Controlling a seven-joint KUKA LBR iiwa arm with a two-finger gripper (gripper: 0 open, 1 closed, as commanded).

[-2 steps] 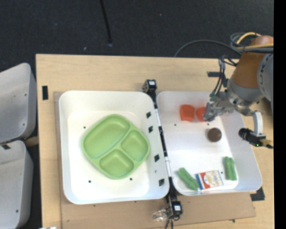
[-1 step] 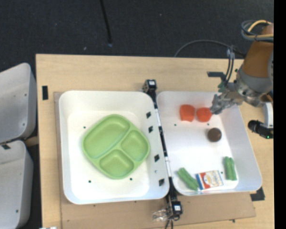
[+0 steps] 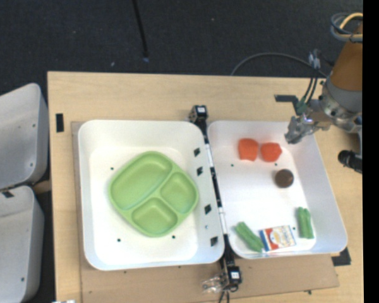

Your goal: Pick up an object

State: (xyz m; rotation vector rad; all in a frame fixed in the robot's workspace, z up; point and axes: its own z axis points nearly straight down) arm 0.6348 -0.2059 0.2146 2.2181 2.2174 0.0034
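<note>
bench (image 3: 132, 96) | wooden | two white bins: left bin (image 3: 95, 169), right bin (image 3: 252, 188)

Legible text: none. Small printed packet (image 3: 278, 237) in the right bin (image 3: 325, 188) (red, white and blue label) — print too small to read.

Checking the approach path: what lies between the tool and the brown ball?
Camera view: only bare white bin floor lies between the tool and the brown ball; the orange blocks sit off to the side.
</note>
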